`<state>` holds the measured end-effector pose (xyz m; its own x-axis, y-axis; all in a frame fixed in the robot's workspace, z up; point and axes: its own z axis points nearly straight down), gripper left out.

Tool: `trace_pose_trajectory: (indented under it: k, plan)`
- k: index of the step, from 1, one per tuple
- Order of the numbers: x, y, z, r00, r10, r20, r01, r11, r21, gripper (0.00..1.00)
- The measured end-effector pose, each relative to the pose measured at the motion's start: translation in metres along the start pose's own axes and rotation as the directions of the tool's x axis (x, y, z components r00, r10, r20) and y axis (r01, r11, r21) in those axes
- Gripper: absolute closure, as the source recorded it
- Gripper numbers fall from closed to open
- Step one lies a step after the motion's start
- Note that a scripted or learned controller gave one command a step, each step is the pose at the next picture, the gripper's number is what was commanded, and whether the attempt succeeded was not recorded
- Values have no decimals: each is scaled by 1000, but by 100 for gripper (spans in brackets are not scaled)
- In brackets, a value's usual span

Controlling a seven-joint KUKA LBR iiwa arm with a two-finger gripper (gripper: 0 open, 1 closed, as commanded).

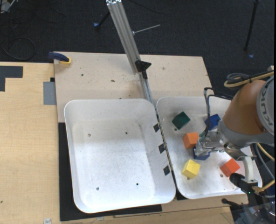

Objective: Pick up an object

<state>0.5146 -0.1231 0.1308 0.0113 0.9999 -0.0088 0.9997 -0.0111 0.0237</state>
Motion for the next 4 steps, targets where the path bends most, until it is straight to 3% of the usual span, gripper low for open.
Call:
trace_pose_trajectory:
  k: [1, 2, 4]
  plan:
    - [2, -3, -44, 1000, -11, -10, 12, 1000, 22, 100]
    - [0, -1, -75, 1000, -11, -9, 12, 1000, 22, 100]
    - [92, 39, -86, 1000, -15, -10, 15, 1000, 25, 100]
